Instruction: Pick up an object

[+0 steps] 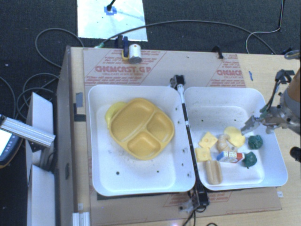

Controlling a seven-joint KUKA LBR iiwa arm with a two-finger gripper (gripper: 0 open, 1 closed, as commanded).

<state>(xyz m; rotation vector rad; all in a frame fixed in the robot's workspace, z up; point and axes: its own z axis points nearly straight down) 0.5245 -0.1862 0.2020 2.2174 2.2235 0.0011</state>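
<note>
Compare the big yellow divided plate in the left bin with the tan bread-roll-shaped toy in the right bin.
The yellow divided plastic plate is far larger than the tan bread-roll-shaped toy and takes up much of the left white bin; the toy takes up a small spot near the front edge of the right white bin. The plate is flat with three compartments; the toy is a rounded, elongated lump. The plate is bright yellow, the toy duller tan. Both lie flat, untouched.

Red print on the cardboard sheet

The cardboard sheet (155, 62) under the bins carries a red mark reading roughly "CHEMCAST GP" at upper left, repeated slantwise at upper right, where the letters are less clear. The smaller red print under it is too small to read.
</note>
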